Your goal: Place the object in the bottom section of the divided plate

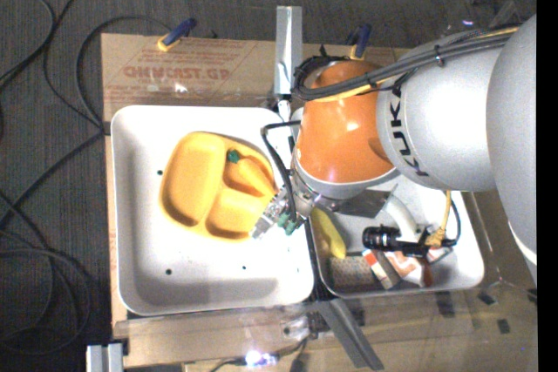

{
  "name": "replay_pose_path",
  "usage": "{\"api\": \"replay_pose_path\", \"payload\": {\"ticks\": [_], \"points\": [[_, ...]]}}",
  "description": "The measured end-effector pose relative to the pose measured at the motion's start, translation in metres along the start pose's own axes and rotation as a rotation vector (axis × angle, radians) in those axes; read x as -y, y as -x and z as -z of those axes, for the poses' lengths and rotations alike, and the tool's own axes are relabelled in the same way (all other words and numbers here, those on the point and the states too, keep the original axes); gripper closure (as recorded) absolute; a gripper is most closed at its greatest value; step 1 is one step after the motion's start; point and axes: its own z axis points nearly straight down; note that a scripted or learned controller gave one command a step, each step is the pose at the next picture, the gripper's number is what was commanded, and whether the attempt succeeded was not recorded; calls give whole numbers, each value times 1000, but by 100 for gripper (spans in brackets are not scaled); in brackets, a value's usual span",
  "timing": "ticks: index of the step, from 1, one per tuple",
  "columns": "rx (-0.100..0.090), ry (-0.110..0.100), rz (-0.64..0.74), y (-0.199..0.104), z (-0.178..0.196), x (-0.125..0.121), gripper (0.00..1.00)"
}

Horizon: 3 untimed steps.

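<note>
A yellow divided plate lies in the left white bin. An orange toy carrot with a green top rests in the plate's upper right section. My gripper hangs low over the plate's lower right rim, right beside the bottom section and just below the carrot. The arm's orange wrist band covers the divide between the two bins. Nothing is visibly held at the gripper's tip.
The right white bin holds a yellow banana-shaped piece, a grey-brown block and an orange and white item. A cardboard sheet lies behind the left bin.
</note>
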Motion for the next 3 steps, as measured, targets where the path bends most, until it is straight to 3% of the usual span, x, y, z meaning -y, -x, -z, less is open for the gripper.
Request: {"api": "replay_pose_path", "payload": {"ticks": [1,2,3], "points": [[2,1,-30,58,-6,33,100],[2,3,363,-4,24,4,100],[2,1,294,-12,13,-79,100]]}}
